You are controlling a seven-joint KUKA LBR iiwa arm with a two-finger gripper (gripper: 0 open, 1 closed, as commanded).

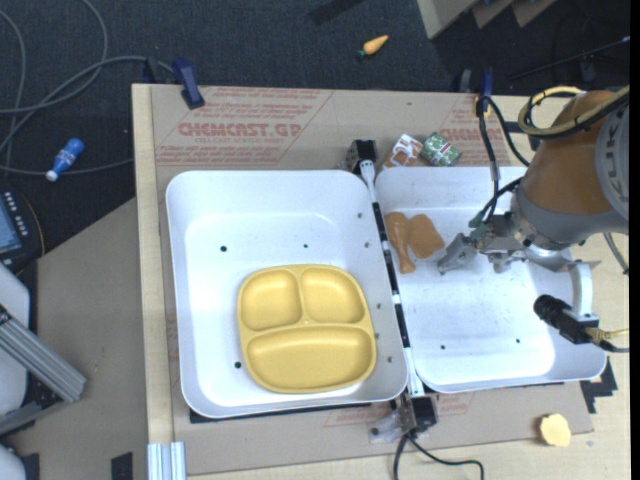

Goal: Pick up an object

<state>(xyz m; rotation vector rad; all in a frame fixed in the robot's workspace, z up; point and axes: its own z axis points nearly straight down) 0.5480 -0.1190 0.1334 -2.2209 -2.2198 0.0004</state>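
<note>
Gripper hovered in right bin, finger state indeterminate. Brown object lay at gripper's 10 o'clock, near. Yellow divided plate sat in left bin.

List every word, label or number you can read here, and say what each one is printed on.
"CHEMCAST GP", in red letters, on the brown board under the two white bins, behind the left bin.
More red lettering along the board's far edge and behind the right bin: too faint to read.
Small green and white packet behind the right bin: printing too small to read.
Yellow divided plate: no text.
</note>
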